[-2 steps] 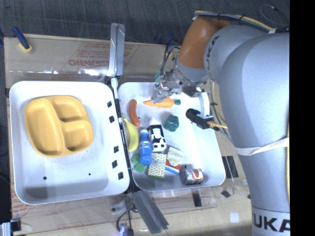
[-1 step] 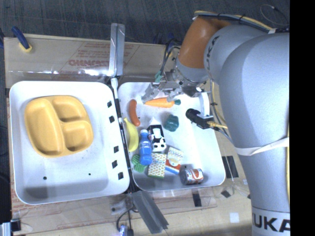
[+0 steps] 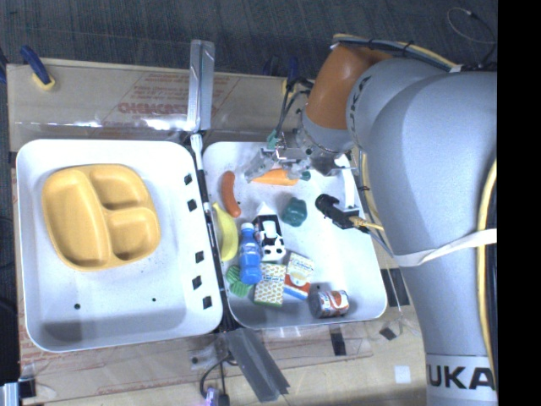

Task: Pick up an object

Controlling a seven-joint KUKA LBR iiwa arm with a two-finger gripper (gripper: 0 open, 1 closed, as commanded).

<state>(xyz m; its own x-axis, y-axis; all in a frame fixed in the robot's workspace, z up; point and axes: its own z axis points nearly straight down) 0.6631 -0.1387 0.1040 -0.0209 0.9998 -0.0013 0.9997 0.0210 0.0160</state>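
My gripper (image 3: 284,161) hangs over the far end of the right bin (image 3: 365,265), below the arm's orange band. An orange carrot (image 3: 272,177) lies right under its tip, touching or nearly touching it; I cannot tell whether the carrot is gripped. Nearby lie a red sausage (image 3: 228,192) to the left and a teal cup (image 3: 294,211) just in front of the carrot.
The right bin also holds a banana (image 3: 226,232), a blue bottle (image 3: 249,257), a black-and-white box (image 3: 269,236), a checkered packet (image 3: 270,291), a snack carton (image 3: 297,277) and a can (image 3: 329,302). A yellow divided tray (image 3: 100,215) lies in the left bin (image 3: 127,320).
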